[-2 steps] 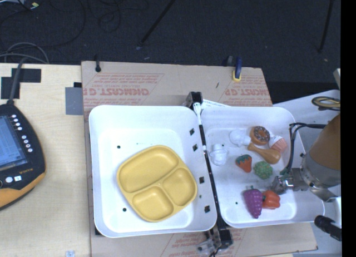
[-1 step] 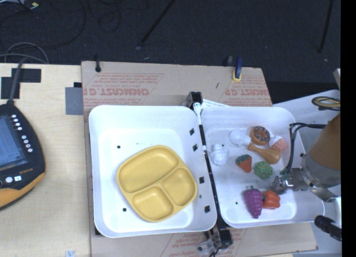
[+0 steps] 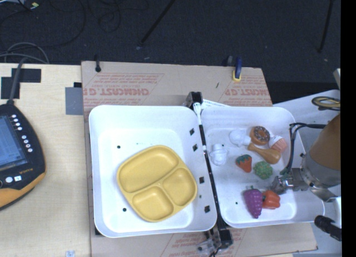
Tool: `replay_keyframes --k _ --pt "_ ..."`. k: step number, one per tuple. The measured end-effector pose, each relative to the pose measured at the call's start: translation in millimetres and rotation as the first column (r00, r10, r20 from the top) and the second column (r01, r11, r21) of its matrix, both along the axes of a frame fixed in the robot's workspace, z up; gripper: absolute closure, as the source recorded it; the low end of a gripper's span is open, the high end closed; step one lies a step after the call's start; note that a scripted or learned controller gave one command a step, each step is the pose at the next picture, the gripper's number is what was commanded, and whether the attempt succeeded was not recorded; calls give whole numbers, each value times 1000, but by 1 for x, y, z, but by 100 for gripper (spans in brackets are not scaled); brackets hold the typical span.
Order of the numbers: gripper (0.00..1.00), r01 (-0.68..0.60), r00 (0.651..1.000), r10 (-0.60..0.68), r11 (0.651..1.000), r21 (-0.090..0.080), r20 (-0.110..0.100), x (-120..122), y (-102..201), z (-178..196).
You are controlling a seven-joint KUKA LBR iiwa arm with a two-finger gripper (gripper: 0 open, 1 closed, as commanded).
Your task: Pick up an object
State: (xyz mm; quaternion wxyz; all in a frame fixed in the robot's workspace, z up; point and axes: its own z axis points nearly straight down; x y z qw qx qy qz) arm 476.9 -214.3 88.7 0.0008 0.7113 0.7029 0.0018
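Target pile: I've got toy food clustered in the right bin (image 3: 222, 118), all just left of the claw (image 3: 282, 184).
Closest to claw: orange pepper (image 3: 271, 199) sits right below-left of it, touching the purple grapes (image 3: 253, 202).
Up-left of claw: green broccoli (image 3: 263, 169), strawberry (image 3: 243, 162), then a drumstick (image 3: 265, 152) and donut (image 3: 260, 135) farther up.
Farther left: white bits (image 3: 218, 154) near the divider.
Claw state: honestly can't tell, too small and dark.
Way left: yellow divided plate (image 3: 157, 182) in the left bin (image 3: 103, 139), well apart.
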Motion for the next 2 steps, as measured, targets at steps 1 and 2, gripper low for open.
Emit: replay_keyframes --k 1,2 --pt "100 0 1000 0 1000 0 0 0 0 0" --pt "100 1 1000 -1 1000 0 0 0 0 0"
